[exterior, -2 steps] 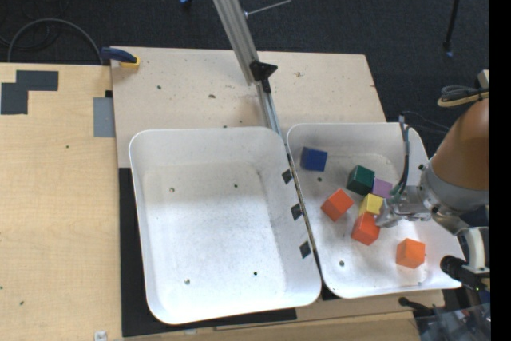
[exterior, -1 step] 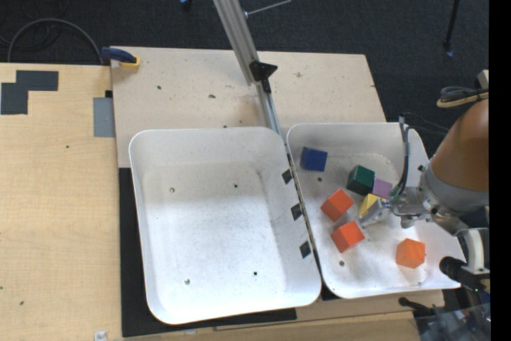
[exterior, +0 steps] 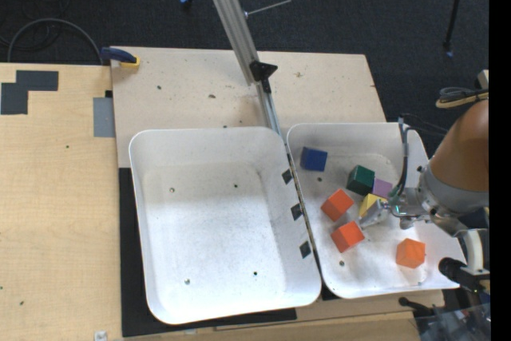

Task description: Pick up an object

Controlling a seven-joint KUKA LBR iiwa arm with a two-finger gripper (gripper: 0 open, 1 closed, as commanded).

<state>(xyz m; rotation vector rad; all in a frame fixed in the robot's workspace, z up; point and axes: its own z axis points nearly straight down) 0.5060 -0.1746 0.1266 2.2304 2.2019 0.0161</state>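
- A pale wooden bench [exterior: 239, 92] carries two shallow white bins side by side, with dark floor and loose cables beyond it.
- The left bin [exterior: 215, 220] is the bigger white shape, well to the left of the gripper's fingers.
- The right bin [exterior: 351, 283] is the one the fingers reach into, and all the small blocks lie in it.
- A slanted aluminium bar [exterior: 235, 28] rises from the seam between the bins toward the top, far up and left of the fingers.
- The arm [exterior: 467, 152], grey with an orange band, comes in from the right, and its wrist sits just right of the fingers.
- The gripper [exterior: 385, 208] hangs low over the middle of the right bin; its fingers are too small and tangled with the blocks to tell whether they are apart or closed, or whether they grip anything.
- A blue block [exterior: 314, 160] lies up and left of the fingers, apart from the others.
- A dark green block [exterior: 361, 178] sits just above and left of the fingers.
- Three orange blocks: one [exterior: 336, 204] left of the fingers, one [exterior: 348, 235] below and left, one [exterior: 410, 253] below and right.
- A yellow block [exterior: 368, 206] lies right at the fingertips, touching or nearly so.
- A pale purple block [exterior: 382, 188] sits just above the fingers, beside the green one.
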